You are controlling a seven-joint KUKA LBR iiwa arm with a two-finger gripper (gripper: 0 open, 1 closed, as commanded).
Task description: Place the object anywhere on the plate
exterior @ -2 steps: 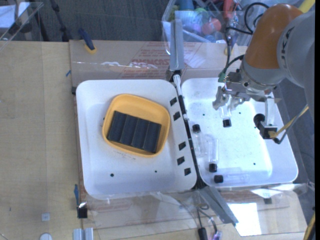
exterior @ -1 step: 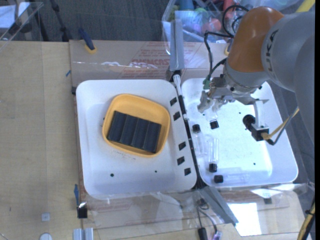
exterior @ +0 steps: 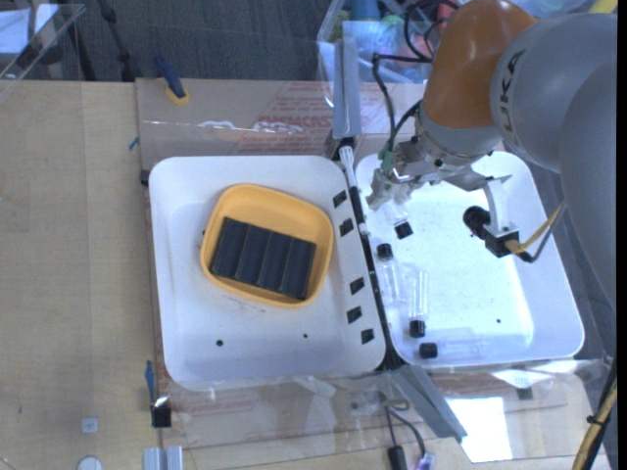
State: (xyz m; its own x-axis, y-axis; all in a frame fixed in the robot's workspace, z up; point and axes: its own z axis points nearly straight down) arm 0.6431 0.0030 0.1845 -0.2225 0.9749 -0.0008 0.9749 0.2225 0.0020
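A yellow, rounded-square plate [exterior: 227,209] sits in the left bin [exterior: 181,341]. A black ribbed rectangular object [exterior: 265,256] lies flat on the plate and covers most of its floor. My gripper [exterior: 390,180] hangs over the far left corner of the right bin [exterior: 549,311], close to the wall between the bins. It is well apart from the plate and from the black object. I see nothing held in it.
Clear tubes with black caps [exterior: 416,305] and small black pieces [exterior: 402,229] lie in the left half of the right bin. The arm's orange band [exterior: 470,67] and grey link cover the bin's far right. A cluttered clear box [exterior: 411,8] stands behind the bins.
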